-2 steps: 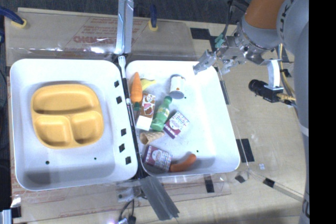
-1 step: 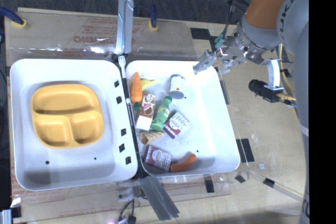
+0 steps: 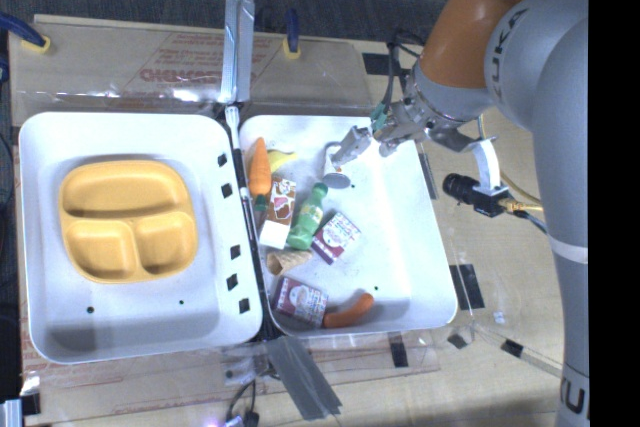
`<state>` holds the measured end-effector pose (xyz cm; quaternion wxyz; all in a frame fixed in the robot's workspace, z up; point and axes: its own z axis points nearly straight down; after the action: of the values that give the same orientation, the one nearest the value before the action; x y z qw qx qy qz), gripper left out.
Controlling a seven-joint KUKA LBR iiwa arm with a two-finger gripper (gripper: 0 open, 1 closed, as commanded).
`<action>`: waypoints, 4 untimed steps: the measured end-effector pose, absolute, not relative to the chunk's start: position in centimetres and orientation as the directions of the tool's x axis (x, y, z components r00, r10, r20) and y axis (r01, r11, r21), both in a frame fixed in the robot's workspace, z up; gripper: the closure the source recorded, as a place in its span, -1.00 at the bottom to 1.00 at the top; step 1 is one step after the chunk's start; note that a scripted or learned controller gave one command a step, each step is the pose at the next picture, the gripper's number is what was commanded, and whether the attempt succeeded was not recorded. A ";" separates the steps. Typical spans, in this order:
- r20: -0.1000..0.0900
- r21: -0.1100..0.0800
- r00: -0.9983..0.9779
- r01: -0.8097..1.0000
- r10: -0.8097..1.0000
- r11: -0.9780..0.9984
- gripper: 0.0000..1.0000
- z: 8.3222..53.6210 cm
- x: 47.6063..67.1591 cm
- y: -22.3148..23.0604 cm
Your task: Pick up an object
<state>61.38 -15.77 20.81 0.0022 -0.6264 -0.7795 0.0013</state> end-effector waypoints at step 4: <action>0.000 -0.002 -0.279 0.960 0.960 0.279 -1.00 9.1 63.1 -17.1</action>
<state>63.05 -17.12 9.14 0.0006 -0.6002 -0.7998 0.0008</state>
